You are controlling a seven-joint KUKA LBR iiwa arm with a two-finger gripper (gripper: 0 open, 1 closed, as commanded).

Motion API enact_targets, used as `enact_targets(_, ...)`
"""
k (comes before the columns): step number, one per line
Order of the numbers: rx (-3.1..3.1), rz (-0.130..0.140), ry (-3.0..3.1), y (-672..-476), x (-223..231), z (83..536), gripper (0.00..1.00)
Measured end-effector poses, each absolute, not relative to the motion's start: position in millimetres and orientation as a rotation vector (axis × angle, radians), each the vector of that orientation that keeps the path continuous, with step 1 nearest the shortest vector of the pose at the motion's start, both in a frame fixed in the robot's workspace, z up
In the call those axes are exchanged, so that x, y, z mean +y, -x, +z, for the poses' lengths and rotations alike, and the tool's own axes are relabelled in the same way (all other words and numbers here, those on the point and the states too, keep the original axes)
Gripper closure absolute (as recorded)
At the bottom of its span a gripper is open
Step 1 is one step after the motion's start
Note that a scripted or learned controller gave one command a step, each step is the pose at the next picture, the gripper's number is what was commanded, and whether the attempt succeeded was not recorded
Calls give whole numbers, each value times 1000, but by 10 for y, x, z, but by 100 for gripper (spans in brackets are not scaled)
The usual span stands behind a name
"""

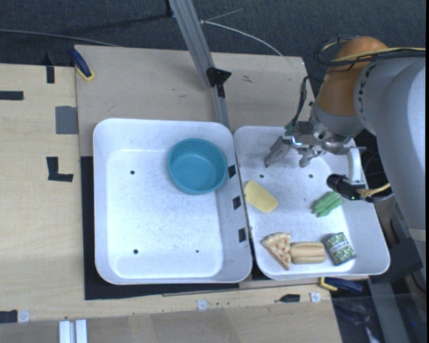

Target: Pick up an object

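Observation:
My gripper (289, 157) hangs over the back of the right bin (261, 140), its two fingers spread apart with nothing between them. Below it in that bin lie a yellow lemon-shaped piece (260, 196), a green toy vegetable (327, 204), a pizza slice (277, 249), a hot dog bun (307, 252) and a small green packet (339, 248). The yellow piece is the nearest, a little left of and in front of the fingers. A blue bowl (196, 165) sits in the left bin (121, 213), at its back right.
A grey metal pole (198, 41) slants from the top of the view down to the gap between the bins. The arm's grey body and orange band (347, 77) fill the right side above the right bin. Wooden bench surface lies to the left.

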State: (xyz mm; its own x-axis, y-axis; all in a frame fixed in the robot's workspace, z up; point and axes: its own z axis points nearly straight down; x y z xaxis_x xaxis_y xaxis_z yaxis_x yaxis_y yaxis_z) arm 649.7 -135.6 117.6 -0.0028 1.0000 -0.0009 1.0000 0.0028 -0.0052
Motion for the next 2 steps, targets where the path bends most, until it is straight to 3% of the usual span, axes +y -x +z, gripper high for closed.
enact_targets(1,-2225,4,2218,-6496,-1348,877,0)
enact_targets(2,-2228,3,2219,-6505,-1347,997,100)
